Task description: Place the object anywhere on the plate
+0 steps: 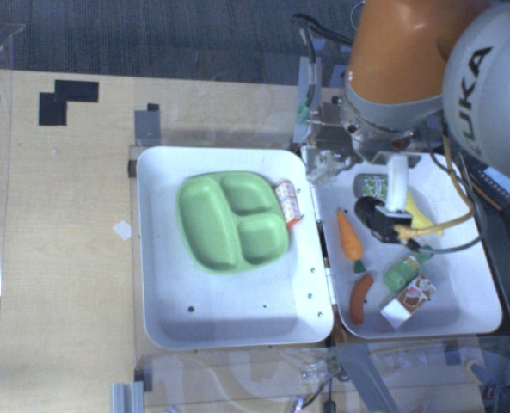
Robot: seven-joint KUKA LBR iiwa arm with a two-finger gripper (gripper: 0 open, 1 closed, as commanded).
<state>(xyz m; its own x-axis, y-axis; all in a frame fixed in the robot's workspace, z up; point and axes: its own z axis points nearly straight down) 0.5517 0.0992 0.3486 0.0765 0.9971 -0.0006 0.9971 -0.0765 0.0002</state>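
On the bench, the left bin is holding a green divided plate. A small red-and-white packet is lying against the plate's right rim, partly overlapping it. The gripper is hanging over the top of the divide between the bins; how wide it is set I cannot tell. In the right bin, a carrot, a sausage, a green bottle and a carton are lying.

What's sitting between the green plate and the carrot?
In the camera view, a small red-and-white packet at the plate's right rim, then the bins' adjoining walls before the carrot.
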